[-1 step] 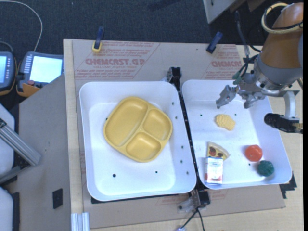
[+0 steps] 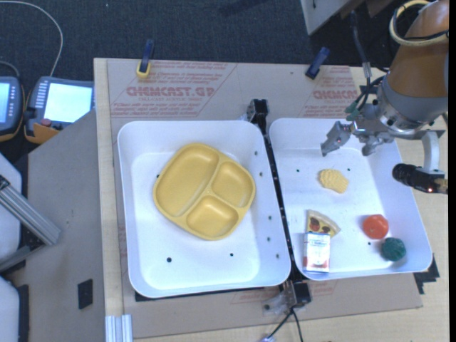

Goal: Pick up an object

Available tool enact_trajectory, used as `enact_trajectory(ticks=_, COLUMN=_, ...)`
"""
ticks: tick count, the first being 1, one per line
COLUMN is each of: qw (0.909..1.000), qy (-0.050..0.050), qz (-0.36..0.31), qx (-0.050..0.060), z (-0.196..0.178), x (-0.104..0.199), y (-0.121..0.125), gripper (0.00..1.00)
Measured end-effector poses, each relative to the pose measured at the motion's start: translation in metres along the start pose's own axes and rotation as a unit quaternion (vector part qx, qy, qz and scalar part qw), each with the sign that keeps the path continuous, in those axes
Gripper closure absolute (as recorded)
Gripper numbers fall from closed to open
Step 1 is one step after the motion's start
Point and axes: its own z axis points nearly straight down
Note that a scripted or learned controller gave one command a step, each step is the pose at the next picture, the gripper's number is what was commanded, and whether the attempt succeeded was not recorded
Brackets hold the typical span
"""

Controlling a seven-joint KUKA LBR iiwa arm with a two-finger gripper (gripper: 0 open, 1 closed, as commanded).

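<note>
**Open pincer hanging above the right bin, nothing in its grip**

The grey arm with its orange band is reaching in from the right, and its pincer is hovering over the far part of the right bin. The two fingers are standing spread apart, with bare white bin floor showing between them; they are gripping nothing.

The loose objects are all lying in the right bin. A pale yellow lumpy piece is sitting nearest the pincer, just below it in the view and apart from the fingers. Toward the near edge, a pizza-slice toy is lying just beside a small white and red carton, the two seeming to touch. On the right side of the same bin, a red-orange ball is resting close to a dark green round object.

The left bin is holding a yellow divided plate with three compartments, lying flat near the middle. Both bins are sitting side by side on the brown table.
</note>
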Motion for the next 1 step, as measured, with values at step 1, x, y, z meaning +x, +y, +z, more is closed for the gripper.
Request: enact_trajectory(ticks=1, qw=1.0000, qy=0.000, qz=0.000, qx=0.003, z=0.0618, x=-0.0028, y=0.0026, gripper=0.00)
